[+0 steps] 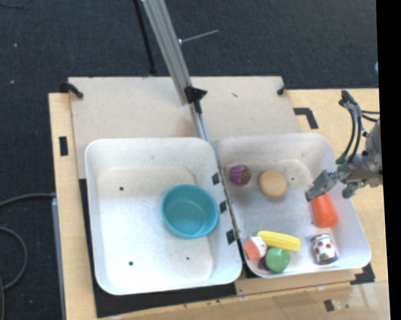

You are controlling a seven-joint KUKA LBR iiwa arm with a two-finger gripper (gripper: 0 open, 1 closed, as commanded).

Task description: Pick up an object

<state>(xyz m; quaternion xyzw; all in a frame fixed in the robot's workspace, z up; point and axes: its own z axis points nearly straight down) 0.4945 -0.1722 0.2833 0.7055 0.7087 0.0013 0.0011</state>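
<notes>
A: Orange cylinder (325,211), the object nearest the gripper (333,185), is lying in the right bin (299,144) close to its right wall. Is the pick already happening?

B: Not as far as the view shows. The gripper is hovering at the bin's right side, just above and beside the cylinder's upper end. Two grey fingers (319,184) are spreading apart, released, and nothing is sitting between them.

A: So the cylinder is resting on the bin floor?

B: It appears so; contact with the fingers cannot be made out. In my judgement the approach is under way, while the closing and the lift are both remaining.

A: What else is lying in that bin?

B: A purple piece (239,175) and a tan round piece (273,184) are sitting near the middle. Along the front edge a yellow corn cob (279,239), a green piece (277,259), a small red-and-white block (255,246) and a small printed can (324,248) are lying close together.

A: And the left bin (114,160)?

B: It is holding a blue bowl (189,211), upright, near the divide. Both bins are standing side by side on the counter (251,97).
</notes>
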